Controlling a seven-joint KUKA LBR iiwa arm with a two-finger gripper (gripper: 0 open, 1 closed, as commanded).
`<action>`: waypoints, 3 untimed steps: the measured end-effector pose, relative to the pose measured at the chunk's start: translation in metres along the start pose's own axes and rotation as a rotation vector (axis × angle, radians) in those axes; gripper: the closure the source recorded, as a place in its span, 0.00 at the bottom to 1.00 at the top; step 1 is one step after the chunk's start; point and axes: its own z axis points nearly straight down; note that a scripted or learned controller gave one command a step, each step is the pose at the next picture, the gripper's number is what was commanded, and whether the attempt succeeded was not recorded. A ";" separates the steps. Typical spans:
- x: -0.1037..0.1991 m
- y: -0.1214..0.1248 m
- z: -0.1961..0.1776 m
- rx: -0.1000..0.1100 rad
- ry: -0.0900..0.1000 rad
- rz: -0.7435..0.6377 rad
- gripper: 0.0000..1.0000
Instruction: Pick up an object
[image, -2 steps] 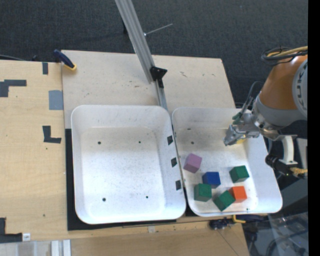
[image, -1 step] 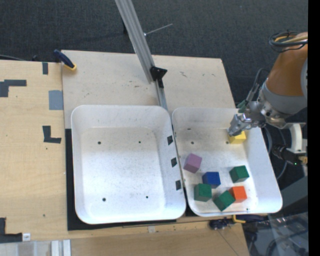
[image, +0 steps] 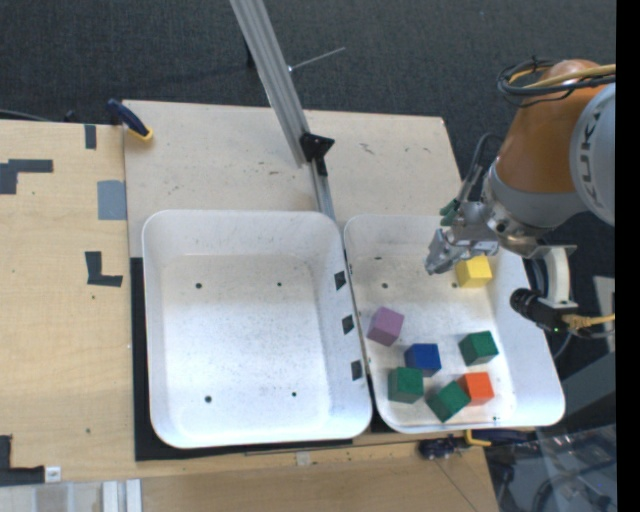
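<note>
My gripper (image: 441, 260) hangs low over the back of the right bin (image: 395, 228), just left of a yellow cube (image: 475, 270) that lies on the bin floor. The cube looks beside the gripper, not in it. Further forward in the same bin lie a purple cube (image: 386, 325), a blue cube (image: 423, 357), an orange cube (image: 479, 386) and three green cubes (image: 479, 347) (image: 406, 384) (image: 448, 400).
The left bin (image: 160, 250) stands beside the right one, their rims touching. A slanted metal rail (image: 283, 90) crosses the bench at the back and ends at the bins' shared edge. A small blue and yellow item (image: 130, 119) lies at the bench's far left corner.
</note>
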 end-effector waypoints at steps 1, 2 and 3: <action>0.053 -0.002 0.014 0.002 -0.001 0.000 1.00; 0.109 0.000 0.026 0.003 -0.001 0.000 1.00; 0.171 0.004 0.032 0.002 -0.001 -0.001 1.00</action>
